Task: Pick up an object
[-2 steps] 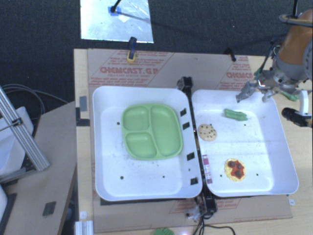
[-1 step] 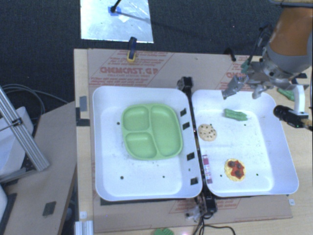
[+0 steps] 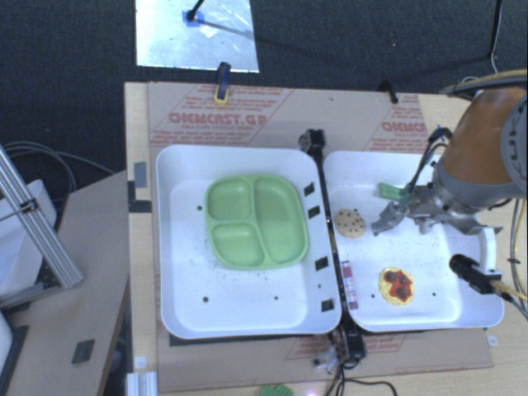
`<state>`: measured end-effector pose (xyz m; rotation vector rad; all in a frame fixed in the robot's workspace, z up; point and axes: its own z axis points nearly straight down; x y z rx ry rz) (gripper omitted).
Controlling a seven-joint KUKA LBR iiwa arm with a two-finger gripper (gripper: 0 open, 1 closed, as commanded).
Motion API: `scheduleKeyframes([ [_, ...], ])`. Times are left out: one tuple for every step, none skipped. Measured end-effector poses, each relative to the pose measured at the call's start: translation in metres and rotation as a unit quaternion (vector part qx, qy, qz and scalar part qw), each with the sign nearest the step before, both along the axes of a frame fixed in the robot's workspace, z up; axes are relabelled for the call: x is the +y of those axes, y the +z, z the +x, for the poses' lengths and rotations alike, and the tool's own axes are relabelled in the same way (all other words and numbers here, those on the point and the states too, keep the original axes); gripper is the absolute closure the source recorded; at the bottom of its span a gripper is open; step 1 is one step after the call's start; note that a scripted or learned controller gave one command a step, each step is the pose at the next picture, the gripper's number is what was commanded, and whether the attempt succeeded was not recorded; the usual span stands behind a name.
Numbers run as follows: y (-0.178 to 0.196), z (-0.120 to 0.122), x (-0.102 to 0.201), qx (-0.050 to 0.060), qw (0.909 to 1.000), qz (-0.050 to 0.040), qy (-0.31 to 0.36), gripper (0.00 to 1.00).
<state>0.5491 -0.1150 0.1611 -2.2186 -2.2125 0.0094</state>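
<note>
In the right bin [image 3: 470, 312] lie a round chocolate-chip cookie [image 3: 350, 222] near the left wall, a small yellow pizza piece with red topping [image 3: 397, 285] toward the front, and a small green piece [image 3: 391, 191] near the back. My gripper [image 3: 403, 219] hangs over the middle of this bin, just right of the cookie and just below the green piece. The grey arm with its orange band [image 3: 487, 139] comes in from the right. Nothing visibly sits in the gripper.
The left bin [image 3: 177, 287] holds a light green divided plate [image 3: 254, 221]. A black divider with clips [image 3: 326, 229] runs between the bins. A black part of the arm [image 3: 472, 272] hangs over the right bin's front right corner.
</note>
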Motion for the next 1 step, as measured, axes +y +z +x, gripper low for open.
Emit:
scheduleKeyframes([
  [0.0175, 0.0054, 0.0013, -0.008, 1.0000, -0.0012, 0.002, 1.00],
])
